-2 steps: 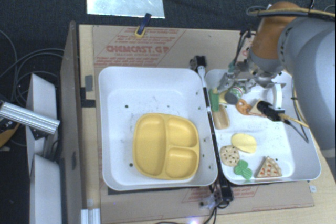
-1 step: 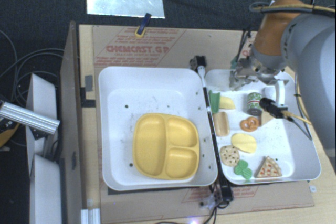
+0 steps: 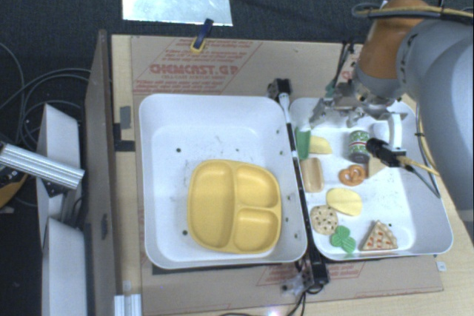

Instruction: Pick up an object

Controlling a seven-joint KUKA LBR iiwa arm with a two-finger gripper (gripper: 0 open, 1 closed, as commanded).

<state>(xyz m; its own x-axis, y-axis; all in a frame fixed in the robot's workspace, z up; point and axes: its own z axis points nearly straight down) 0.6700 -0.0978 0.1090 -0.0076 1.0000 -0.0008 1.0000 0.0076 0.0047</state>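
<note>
My gripper point(image 3: 342, 109) hangs over the far end of the right bin point(image 3: 429, 222), below the arm's orange band. Just in front of it stand a small can point(image 3: 358, 145) and a pale yellow wedge point(image 3: 320, 145), with a green piece point(image 3: 303, 140) against the bin's left wall. Nearer the front lie a pretzel point(image 3: 352, 175), a tan bread stick point(image 3: 312, 174), a yellow oval point(image 3: 344, 201), a cookie point(image 3: 324, 219), a green leafy toy point(image 3: 343, 239) and a pizza slice point(image 3: 378, 237). I see nothing held.
The left bin point(image 3: 167, 129) holds a yellow divided plate point(image 3: 235, 205). A black divider rail point(image 3: 292, 152) separates the two bins. A black and white fitting with a cable point(image 3: 386, 148) sits beside the can. The arm's grey body point(image 3: 444, 70) covers the right bin's far right corner.
</note>
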